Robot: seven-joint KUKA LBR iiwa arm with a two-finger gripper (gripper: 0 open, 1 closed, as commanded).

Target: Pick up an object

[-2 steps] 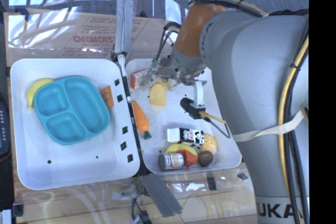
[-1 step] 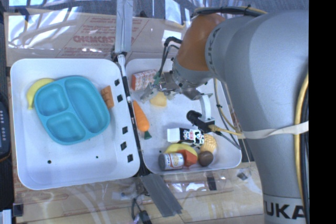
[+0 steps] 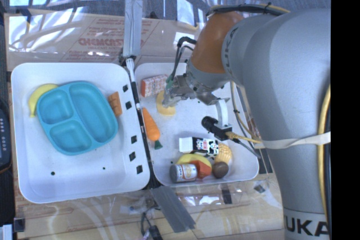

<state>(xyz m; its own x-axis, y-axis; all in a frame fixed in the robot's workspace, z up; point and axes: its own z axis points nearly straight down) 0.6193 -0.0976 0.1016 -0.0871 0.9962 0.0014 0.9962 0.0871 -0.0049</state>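
The big grey arm (image 3: 281, 93) lowers its pincer (image 3: 170, 96) onto a small yellow block (image 3: 166, 107); grip unclear. Next, squeeze and lift.

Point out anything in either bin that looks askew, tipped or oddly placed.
In the left bin, a banana is partly tucked under the tilted blue divided plate. In the right bin, a can lies on its side amid a pile at the near edge, and a carrot rests against the dividing wall.
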